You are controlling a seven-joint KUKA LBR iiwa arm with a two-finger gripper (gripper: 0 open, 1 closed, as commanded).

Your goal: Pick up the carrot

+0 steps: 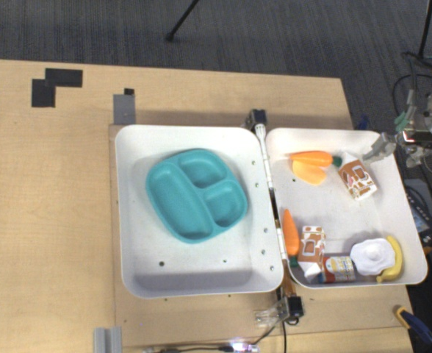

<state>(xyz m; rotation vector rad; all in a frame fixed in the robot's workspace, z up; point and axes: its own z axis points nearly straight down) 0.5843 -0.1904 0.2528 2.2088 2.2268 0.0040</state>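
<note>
Down at the right bin's near edge a white cup (pixel 372 254) crowds things, while the small orange carrot (pixel 290 232) hugs that bin's left wall, risking a wall-blocked miss; hand (pixel 383 145) state unreadable.

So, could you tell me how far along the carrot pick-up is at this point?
Nothing looks done yet. The carrot lies untouched near the back of the right bin, beside a yellow-orange piece. In hand: the claw sits at that bin's far right corner, apart from the carrot, close to a small carton. Left to do: move across to the carrot, close on it and lift.
</note>
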